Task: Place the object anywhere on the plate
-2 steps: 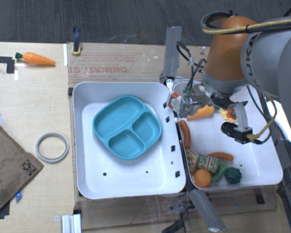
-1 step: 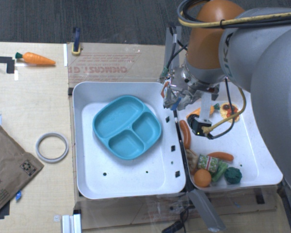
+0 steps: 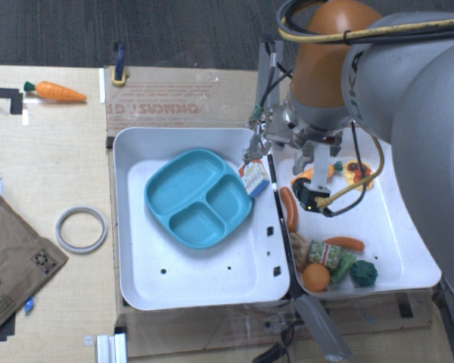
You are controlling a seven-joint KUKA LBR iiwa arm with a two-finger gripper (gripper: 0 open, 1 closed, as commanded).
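The carton (image 3: 255, 178) hangs pinched between the fingers of the gripper (image 3: 257, 161), just over the right rim of the plate (image 3: 197, 199) in the left bin (image 3: 136, 278). Carrying seems nearly done; next, shift left and release.

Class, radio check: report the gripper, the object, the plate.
Gripper over left bin's right edge, carton between jaws. Carton at plate rim, not yet released. Nothing blocking.
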